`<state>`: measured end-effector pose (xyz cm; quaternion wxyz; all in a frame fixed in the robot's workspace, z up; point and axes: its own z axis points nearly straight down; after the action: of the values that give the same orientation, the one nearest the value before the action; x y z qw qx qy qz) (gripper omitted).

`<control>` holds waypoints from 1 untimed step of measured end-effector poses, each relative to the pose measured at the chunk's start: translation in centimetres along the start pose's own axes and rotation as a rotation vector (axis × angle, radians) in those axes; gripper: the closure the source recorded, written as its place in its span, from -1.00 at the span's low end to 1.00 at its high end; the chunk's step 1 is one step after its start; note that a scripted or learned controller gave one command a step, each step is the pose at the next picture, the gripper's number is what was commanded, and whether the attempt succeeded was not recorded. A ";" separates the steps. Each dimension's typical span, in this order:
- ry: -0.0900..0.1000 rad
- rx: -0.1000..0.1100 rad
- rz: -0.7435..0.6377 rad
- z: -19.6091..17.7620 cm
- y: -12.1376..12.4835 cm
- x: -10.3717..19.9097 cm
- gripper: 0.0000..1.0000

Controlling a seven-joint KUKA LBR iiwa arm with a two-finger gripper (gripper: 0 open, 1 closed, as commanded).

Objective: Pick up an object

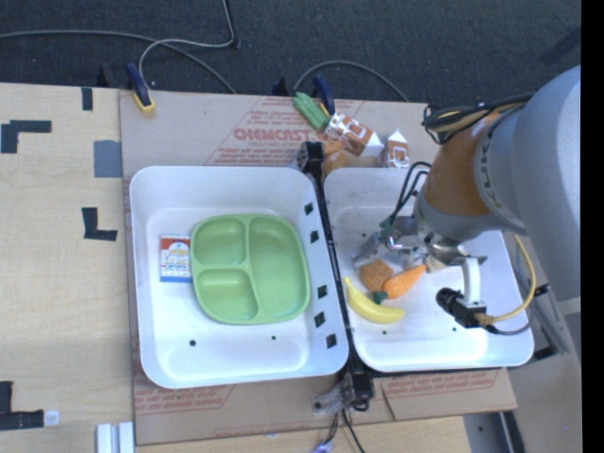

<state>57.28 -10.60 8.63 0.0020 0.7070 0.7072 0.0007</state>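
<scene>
- End effector (394,243) sits low in the right bin (491,347), just above/beside the toy carrot (406,280) and the tan bread-like piece (376,274). Can't tell its state – wrist and cables block the tips, so no call on whether anything is gripped.
- Likely target, judging by proximity: carrot, or bread piece. Both lie near bin centre, touching or almost touching each other; toy banana (373,306) lies just below them.
- Carrot: long axis runs diagonal, lower-left to upper-right in the camera view; green top end points lower-left toward banana, orange end points upper-right toward the arm.
- Banana: long axis roughly left-right, tilting down to the right, curve opening upward.
- To do the step well: set the closing direction across carrot's short axis, i.e. perpendicular to that diagonal; come down mid-body, not at the taper.
- Risk: cluster is tight, so a tip could land on bread piece or banana and shove things instead of pinching.
- Left bin (151,347) holds green divided plate (251,267) and small card/box (175,258); not relevant here.
</scene>
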 end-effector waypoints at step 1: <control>-0.001 -0.002 0.000 0.0 -2.8 0.8 -1.00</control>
<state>54.47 -9.80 8.65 0.0031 0.7071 0.7071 0.0010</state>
